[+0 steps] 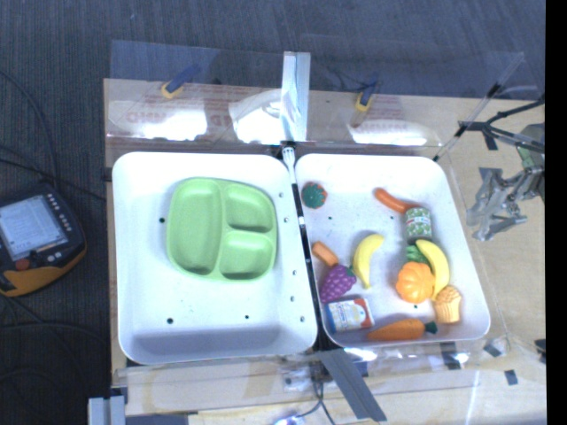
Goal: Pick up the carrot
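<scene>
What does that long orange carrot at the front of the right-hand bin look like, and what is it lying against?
The carrot looks like a smooth plastic toy: a long orange body, tapering to a point on its left end, with a small dark green stub at its right end. It lies flat, almost parallel to the right bin's front wall and close against it. Its pointed end lies by the small carton, and its green end lies just below the pale yellow ridged toy. Nothing grips it.
</scene>
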`<state>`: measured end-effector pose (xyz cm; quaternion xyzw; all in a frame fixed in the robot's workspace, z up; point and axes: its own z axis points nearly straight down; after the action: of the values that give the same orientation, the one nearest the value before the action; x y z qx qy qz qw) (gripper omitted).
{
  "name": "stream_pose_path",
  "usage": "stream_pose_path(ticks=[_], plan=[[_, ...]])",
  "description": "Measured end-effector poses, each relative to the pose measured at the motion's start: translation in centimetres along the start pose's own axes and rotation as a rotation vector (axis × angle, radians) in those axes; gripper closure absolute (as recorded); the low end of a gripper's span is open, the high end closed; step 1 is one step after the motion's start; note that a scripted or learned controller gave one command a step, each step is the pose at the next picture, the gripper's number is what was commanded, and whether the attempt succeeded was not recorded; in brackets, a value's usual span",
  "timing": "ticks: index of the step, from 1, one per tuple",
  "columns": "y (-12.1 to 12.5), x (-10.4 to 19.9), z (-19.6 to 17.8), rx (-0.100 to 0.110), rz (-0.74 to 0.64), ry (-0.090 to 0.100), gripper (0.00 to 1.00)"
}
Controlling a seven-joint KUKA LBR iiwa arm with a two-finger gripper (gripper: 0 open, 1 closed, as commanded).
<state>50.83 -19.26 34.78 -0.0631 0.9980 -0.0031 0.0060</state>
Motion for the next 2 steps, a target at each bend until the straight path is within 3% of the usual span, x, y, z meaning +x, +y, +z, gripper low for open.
stream_pose_path(ticks=[1,2], plan=[[-3.2,-0.6,-8.8,-0.003,-0.193,0.002,1.00],[-3.0,-0.2,3.6,-0.014,-0.343,0.015,1.00]])
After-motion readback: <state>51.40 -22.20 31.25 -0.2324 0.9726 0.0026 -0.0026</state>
